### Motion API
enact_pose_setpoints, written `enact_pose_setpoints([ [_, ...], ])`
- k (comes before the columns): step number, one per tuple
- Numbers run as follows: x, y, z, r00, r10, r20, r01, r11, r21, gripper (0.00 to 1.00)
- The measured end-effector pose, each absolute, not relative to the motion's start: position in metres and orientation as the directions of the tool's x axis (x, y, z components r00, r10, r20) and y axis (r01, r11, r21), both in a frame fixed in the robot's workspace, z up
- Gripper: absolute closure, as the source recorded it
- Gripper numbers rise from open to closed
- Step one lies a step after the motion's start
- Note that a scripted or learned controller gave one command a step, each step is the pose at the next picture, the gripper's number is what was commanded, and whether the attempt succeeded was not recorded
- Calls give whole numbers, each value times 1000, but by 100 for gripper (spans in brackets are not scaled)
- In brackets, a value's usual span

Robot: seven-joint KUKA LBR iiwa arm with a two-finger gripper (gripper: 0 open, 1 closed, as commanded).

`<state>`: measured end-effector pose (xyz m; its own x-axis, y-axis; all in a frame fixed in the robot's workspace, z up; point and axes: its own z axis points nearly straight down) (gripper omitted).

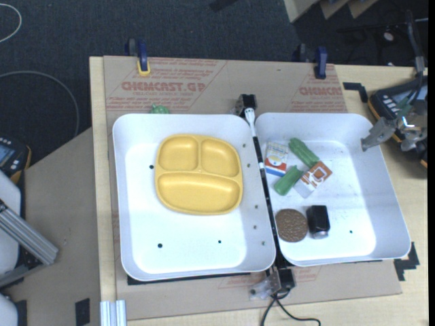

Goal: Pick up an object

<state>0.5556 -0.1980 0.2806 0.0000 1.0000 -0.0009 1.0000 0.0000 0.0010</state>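
The right bin (pixel 363 195) holds several small items. A green cylinder (pixel 304 152) lies at its back, and a second green piece (pixel 288 180) lies just in front of it. A white, red and blue carton (pixel 275 161) sits by the left wall, with an orange and white carton (pixel 315 176) near the middle. A brown round cookie (pixel 292 225) and a black block (pixel 318 221) sit side by side at the front. My gripper (pixel 378 133) hangs at the bin's far right rim, apart from all of them, with nothing seen in it.
The left bin (pixel 190 250) holds a yellow divided plate (pixel 199 174). Both bins rest on a brown board clamped at the back by a clamp (pixel 142 56) on the left and another clamp (pixel 321 63) on the right. A small green item (pixel 160 109) lies behind the left bin.
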Motion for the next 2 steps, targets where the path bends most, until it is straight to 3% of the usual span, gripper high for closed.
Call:
enact_pose_setpoints([
  [1, 533, -226, 461, 2, 1000, -11, 1000, -2, 21, 0],
  [2, 534, -224, 461, -1, 1000, -6, 1000, 2, 7, 100],
])
